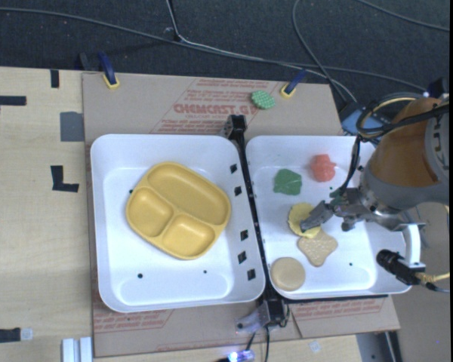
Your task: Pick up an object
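Grey arm reaches in low over the right bin [362, 281]. My gripper [315, 219] is at the yellow piece [299, 217]; finger state I cannot tell. Piece: flat, rounded, yellow, directly beneath my gripper.

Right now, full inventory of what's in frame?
white bins: 2, white, side by side on the bench
divided tray: 1, yellow, left bin
green piece: 1, green, right bin, upper middle
red piece: 1, red-orange, right bin, upper right
yellow piece: 1, yellow, right bin, at the gripper tip
tan flat piece: 1, tan, right bin, below the yellow piece
round piece: 1, cream, right bin, front
green dotted item: 1, green, on cardboard behind the bins
clamps: 2, blue-yellow, cardboard's back edge
gripper: 1, dark, over the right bin
arm: 1, grey with orange band
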Tool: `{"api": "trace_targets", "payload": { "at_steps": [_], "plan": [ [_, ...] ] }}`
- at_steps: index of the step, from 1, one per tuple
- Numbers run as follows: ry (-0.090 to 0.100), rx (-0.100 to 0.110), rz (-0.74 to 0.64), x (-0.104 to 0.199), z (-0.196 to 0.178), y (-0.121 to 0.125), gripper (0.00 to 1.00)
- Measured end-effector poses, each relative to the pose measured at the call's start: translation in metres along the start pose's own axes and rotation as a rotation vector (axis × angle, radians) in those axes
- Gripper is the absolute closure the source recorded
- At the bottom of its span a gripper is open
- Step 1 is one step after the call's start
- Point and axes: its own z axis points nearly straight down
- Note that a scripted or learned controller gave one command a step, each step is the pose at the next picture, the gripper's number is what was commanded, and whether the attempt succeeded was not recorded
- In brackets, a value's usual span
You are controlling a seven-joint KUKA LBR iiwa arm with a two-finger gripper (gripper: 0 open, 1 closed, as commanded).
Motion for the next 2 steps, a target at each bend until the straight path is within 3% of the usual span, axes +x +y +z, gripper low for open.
{"api": "trace_targets", "payload": {
  "at_steps": [1,2],
  "plan": [
    [0.000,0.001,0.001,-0.009,0.054,0.002,0.00],
    [-0.002,-0.005,0.000,-0.009,0.066,0.002,0.00]
  ]
}}
